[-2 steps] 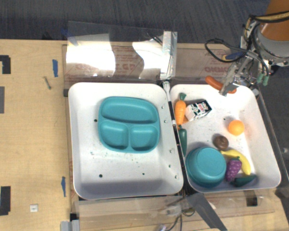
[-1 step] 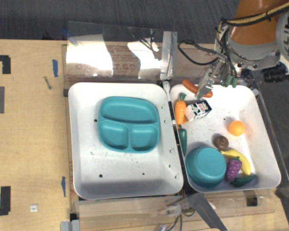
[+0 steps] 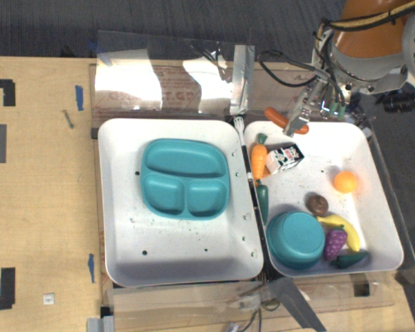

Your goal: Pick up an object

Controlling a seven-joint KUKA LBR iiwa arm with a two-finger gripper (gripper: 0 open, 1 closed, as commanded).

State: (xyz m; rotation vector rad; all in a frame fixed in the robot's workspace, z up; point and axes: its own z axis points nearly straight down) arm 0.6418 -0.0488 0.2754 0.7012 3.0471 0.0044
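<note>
My gripper (image 3: pixel 297 122) hangs over the back left corner of the right bin (image 3: pixel 380 185), just above its rim. Its grey fingers (image 3: pixel 306 109) are shut on a small orange-red sausage-shaped toy (image 3: pixel 277 117), which sticks out to the left of the fingertips and sits clear of the bin floor. Below it lie a carrot (image 3: pixel 259 160) and a small black and white carton (image 3: pixel 286 156).
The right bin also holds an orange fruit (image 3: pixel 345 181), a brown round piece (image 3: pixel 317 203), a teal bowl (image 3: pixel 297 239), a banana (image 3: pixel 344 228), purple grapes (image 3: pixel 335 242) and a dark green vegetable (image 3: pixel 262 200). In the left bin (image 3: pixel 117 241) sits a teal divided plate (image 3: pixel 185 178).
</note>
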